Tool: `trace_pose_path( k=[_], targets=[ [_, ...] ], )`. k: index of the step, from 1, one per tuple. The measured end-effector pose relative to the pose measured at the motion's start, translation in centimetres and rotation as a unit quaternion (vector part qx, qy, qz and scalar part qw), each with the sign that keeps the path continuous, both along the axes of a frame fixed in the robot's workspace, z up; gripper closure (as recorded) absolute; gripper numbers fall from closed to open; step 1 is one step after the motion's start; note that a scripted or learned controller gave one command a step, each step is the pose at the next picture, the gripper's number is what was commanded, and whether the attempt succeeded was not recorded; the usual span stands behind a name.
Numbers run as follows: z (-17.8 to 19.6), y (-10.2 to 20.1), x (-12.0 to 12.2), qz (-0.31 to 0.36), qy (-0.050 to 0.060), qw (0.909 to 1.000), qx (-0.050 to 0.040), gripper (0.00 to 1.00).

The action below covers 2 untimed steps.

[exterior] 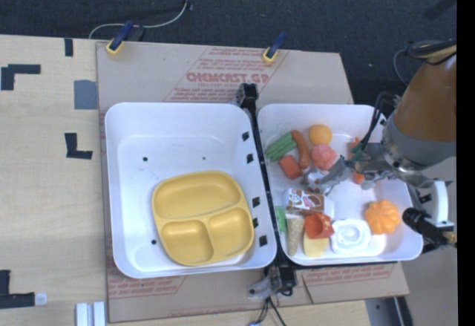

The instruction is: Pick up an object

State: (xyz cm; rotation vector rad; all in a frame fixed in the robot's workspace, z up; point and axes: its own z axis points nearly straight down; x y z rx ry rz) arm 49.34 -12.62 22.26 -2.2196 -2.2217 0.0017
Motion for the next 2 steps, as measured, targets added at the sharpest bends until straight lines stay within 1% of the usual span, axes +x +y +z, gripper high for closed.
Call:
trace_pose_path(
  k=[1,2],
  targets=[
    [-11.6,-1.7,1.5,0.001,-0.010,1.0000,0.0007,0.00],
    [-12.1,-0.2,5.6,-0.001,-0.017,0.9998,-0.0001,0.00]
  ],
)
